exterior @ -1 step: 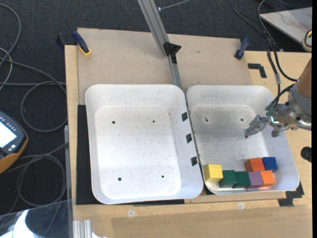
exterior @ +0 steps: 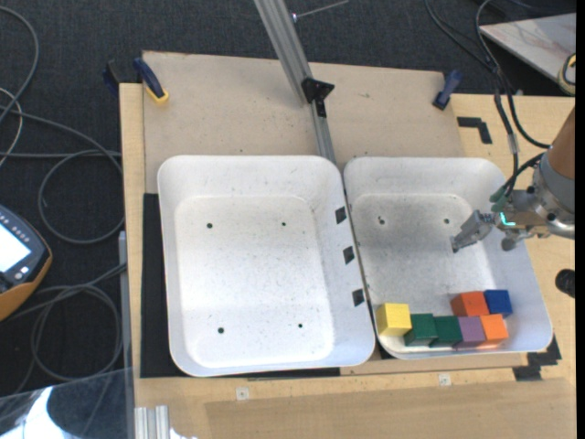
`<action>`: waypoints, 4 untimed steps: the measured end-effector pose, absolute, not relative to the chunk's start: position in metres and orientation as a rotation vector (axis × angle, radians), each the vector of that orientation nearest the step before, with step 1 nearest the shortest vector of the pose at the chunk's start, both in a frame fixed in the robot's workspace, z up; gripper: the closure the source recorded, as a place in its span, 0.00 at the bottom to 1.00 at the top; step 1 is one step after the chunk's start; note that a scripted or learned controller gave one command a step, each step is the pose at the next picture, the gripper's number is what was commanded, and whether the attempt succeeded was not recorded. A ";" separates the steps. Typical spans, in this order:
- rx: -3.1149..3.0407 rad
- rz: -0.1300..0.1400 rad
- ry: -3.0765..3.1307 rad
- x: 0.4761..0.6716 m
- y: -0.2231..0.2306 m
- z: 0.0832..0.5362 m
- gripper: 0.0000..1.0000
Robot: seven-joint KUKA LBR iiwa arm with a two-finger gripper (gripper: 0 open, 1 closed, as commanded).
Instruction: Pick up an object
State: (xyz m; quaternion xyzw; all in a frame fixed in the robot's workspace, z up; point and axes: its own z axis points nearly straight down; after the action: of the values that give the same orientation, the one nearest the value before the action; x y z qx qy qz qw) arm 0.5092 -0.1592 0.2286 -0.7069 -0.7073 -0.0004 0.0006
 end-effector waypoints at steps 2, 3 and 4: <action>-2.217 0.004 -2.217 0.510 -0.148 0.140 0.00; -2.217 0.004 -2.217 0.509 -0.147 0.097 0.00; -2.221 -0.003 -2.221 0.511 -0.147 0.110 1.00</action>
State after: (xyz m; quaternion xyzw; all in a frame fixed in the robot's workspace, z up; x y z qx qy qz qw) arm 0.5110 -0.1473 0.1102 -0.7071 -0.7071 -0.0011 0.0002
